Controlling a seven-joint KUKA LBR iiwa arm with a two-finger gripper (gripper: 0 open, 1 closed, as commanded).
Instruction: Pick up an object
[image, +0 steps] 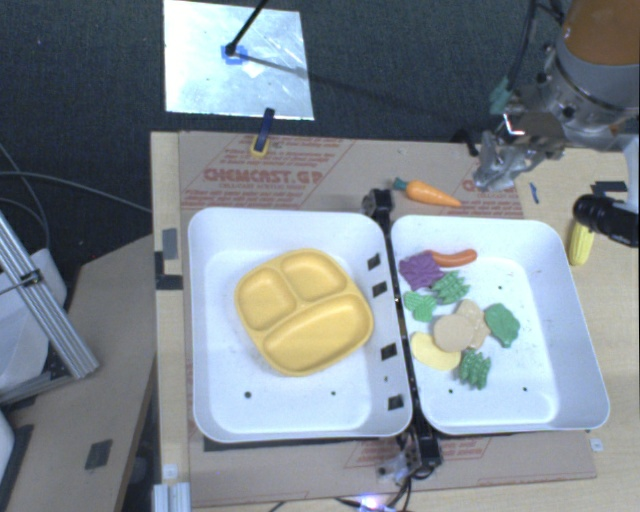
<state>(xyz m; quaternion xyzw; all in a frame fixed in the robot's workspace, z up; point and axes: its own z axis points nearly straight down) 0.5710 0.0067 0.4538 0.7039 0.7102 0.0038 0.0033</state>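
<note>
My gripper (497, 172) hangs above the cardboard just behind the right bin's (570, 300) far rim, with nothing seen between its fingers. A toy carrot (426, 192) lies on the cardboard to its left, outside the bins. In the right bin lie a purple leafy piece (420, 269), an orange-red sausage (452, 257), green pieces (450, 289) (501, 324) (474, 369), a tan disc (461, 331) and a yellow slice (432, 351).
The left bin (215, 250) holds a yellow three-part plate (303, 309). A blue and yellow marker (264, 132) lies on the cardboard at the back. A shiny sheet (238, 58) sits on the dark floor behind. A metal frame (30, 290) stands at the left.
</note>
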